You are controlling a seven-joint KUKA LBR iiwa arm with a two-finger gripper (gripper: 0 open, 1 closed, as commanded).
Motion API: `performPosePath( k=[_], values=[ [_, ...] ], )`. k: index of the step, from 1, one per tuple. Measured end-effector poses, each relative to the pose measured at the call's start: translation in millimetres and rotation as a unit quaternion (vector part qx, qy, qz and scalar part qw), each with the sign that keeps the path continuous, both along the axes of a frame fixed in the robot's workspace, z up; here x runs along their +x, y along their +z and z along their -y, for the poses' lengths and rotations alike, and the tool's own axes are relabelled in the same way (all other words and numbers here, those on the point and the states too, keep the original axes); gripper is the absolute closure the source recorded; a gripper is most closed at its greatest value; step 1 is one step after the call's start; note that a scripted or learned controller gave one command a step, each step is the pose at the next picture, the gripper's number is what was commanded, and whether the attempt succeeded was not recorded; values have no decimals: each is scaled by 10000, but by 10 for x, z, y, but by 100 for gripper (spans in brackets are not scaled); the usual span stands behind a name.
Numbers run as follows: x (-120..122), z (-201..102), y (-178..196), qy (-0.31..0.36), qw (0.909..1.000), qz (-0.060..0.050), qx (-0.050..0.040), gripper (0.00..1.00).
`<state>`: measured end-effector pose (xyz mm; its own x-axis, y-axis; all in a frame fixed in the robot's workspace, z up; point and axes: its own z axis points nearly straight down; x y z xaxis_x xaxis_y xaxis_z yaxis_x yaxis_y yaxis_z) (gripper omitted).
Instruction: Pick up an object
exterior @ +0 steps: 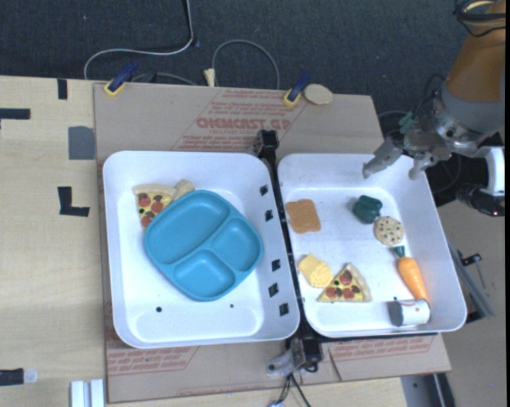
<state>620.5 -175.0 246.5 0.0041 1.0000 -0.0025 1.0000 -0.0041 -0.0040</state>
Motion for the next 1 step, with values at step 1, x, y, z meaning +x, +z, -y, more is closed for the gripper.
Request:
performPosePath(
  k=[1],
  values=[
    [-40, 311, -1683, 16, 10000, 33, -11, 0]
  ],
)
